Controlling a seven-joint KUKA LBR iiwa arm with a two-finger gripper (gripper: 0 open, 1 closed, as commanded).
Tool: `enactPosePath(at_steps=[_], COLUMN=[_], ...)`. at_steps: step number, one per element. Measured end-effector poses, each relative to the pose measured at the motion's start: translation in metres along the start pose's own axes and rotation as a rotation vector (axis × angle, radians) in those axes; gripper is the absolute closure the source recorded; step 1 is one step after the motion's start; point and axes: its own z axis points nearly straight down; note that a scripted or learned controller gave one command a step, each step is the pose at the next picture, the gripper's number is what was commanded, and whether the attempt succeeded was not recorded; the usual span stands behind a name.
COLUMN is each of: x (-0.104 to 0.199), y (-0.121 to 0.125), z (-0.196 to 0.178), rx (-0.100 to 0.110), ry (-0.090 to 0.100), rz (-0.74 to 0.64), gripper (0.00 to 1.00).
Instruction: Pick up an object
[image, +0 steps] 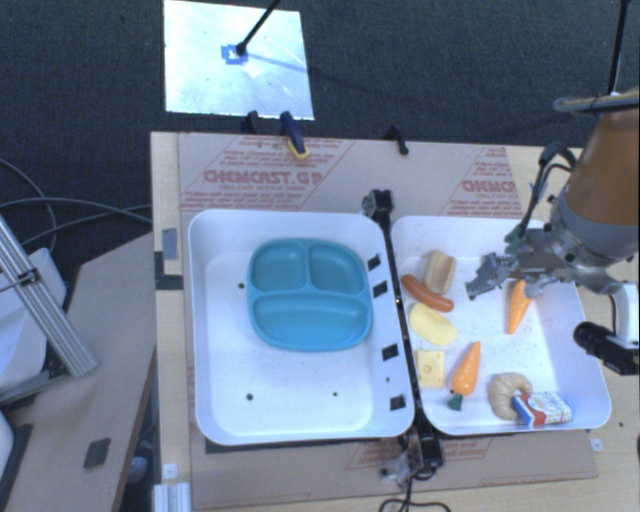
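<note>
My gripper (487, 277) hangs over the upper middle of the right bin (590, 385), at the end of the arm reaching in from the right. An orange carrot (516, 306) lies just right of it and slightly lower. To its left are a tan bread piece (438, 271) and a red sausage (427, 294). Lower down sit a pale yellow potato (432, 324), a cheese block (430, 367), a second carrot (466, 370), a croissant (505, 392) and a small carton (544, 408). Nothing visibly sits in the gripper.
The left bin (220, 400) holds a blue divided plate (308, 295). A black divider with clips (393, 300) runs between the bins. The arm's body (605, 200) covers the right bin's upper right corner. A black fixture (605, 345) sits at that bin's right rim.
</note>
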Motion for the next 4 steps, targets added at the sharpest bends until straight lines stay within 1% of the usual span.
enactPosePath(at_steps=[1, 2, 3, 4], x=[0.0, 0.0, -0.008, -0.01], y=[0.002, 0.011, 0.008, 0.002], z=[-0.005, 0.053, 0.111, 0.155], rx=[-0.011, -0.006, -0.005, -0.005], ry=[-0.001, 0.0, 0.0, 0.0], rz=[-0.002, 0.0, 0.0, 0.0], gripper=[0.0, 0.0, 0.0, 0.0])
